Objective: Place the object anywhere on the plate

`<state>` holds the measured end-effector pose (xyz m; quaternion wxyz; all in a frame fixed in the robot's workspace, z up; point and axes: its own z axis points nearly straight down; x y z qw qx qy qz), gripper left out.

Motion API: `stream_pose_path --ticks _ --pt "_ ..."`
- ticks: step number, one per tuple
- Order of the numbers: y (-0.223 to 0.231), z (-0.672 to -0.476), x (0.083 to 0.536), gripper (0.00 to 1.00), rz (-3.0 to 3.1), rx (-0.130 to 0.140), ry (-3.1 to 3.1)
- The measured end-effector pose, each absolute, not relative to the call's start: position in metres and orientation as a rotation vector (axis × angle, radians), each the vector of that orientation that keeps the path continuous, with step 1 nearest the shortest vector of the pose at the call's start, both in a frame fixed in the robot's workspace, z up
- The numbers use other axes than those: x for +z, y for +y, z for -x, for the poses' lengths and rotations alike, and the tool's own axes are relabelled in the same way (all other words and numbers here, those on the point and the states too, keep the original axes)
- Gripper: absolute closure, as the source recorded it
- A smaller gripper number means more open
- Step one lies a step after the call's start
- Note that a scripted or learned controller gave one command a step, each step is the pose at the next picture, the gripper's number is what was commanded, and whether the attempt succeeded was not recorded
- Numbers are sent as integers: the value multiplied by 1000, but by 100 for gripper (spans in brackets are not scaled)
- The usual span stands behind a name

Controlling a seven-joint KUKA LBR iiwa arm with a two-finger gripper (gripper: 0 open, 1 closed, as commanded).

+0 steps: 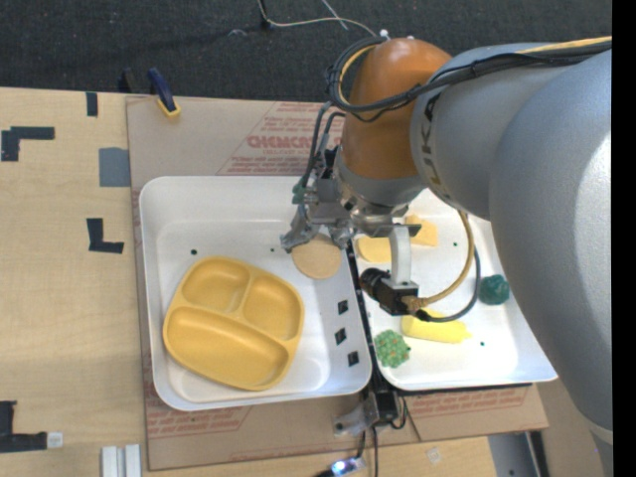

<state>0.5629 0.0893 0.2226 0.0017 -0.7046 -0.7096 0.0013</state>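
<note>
A yellow plate with three compartments lies in the left bin, toward its front left. A flat, round, tan disc shows at the right side of that bin, close to the divider between the bins. My gripper hangs directly over the disc's far edge and hides part of it. From here I cannot make out whether the disc is gripped or lying on the bin floor. The disc is to the right of the plate and slightly behind it, apart from its rim.
The right bin holds a yellow wedge, a banana, a green broccoli piece and a teal object. The arm's orange band and grey body cover much of that bin. A blue-yellow clamp sits at the bench's far edge.
</note>
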Motion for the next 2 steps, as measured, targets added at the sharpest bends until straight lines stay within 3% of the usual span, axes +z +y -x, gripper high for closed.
stream_pose_path --ticks 1,2 --pt "141 -545 230 100 2211 2 -2228" --pt "138 -546 229 0 2216 4 -2224"
